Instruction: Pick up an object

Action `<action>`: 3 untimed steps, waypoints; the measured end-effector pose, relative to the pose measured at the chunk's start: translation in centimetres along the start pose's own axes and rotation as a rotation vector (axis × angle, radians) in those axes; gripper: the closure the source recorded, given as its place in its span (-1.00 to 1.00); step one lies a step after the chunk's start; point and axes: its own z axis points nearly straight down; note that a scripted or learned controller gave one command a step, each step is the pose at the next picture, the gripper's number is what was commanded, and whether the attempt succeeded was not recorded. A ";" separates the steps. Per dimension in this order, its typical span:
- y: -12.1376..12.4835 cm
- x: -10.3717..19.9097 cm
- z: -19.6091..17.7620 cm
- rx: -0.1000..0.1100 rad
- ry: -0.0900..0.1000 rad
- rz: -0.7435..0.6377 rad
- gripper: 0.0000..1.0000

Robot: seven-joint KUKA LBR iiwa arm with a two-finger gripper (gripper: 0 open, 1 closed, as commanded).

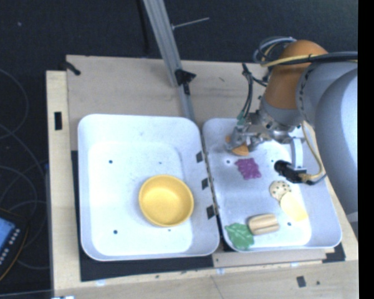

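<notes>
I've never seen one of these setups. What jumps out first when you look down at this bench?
Probably the yellow bowl, sitting alone in the left bin. Next, the big grey arm with its orange band coming in from the right, its end effector low over the far corner of the right bin, right by a small orange piece. That bin also holds a purple piece, a green one and a tan block.

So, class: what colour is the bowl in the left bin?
Yellow. The bowl shows clearly in the camera view, inside the left bin.
</notes>
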 end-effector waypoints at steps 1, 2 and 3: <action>0.6 -0.8 -6.1 -0.004 0.002 -0.004 1.00; 0.8 -0.9 -11.0 -0.004 0.002 -0.009 1.00; -0.9 3.2 -11.6 0.002 0.004 -0.011 1.00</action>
